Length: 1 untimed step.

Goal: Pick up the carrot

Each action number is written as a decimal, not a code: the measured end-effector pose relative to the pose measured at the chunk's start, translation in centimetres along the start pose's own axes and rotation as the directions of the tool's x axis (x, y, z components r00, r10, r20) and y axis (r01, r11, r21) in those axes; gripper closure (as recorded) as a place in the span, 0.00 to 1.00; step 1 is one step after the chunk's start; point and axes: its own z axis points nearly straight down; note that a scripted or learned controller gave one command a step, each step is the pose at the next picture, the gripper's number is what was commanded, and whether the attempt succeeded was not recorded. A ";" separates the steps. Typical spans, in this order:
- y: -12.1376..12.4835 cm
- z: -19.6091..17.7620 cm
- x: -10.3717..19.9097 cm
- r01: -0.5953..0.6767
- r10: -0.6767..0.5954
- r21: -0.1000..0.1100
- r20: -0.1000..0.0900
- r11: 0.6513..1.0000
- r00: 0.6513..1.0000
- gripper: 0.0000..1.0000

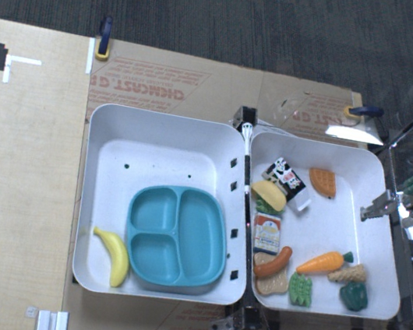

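The carrot (321, 262) is orange with a green top and lies on its side in the front part of the right bin (383, 184), its green end pointing right. A red sausage (272, 261) lies to its left. A ridged green piece (300, 290) sits just in front of it. A tan lump (349, 273) touches the carrot's leafy end, and a dark green vegetable (353, 296) sits in the front right corner.
Further back in the right bin are a small printed carton (266, 233), a yellow and green sandwich (268, 196), a black and white carton (286, 177) and an orange wedge (322, 181). The left bin (116, 136) holds a teal divided plate (176, 236) and a banana (116, 256). Metal fixtures (412, 212) stand past the right bin's edge.
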 end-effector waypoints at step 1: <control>-4.5 12.7 0.7 0.219 -0.219 -0.012 0.003 0.976 0.976 0.00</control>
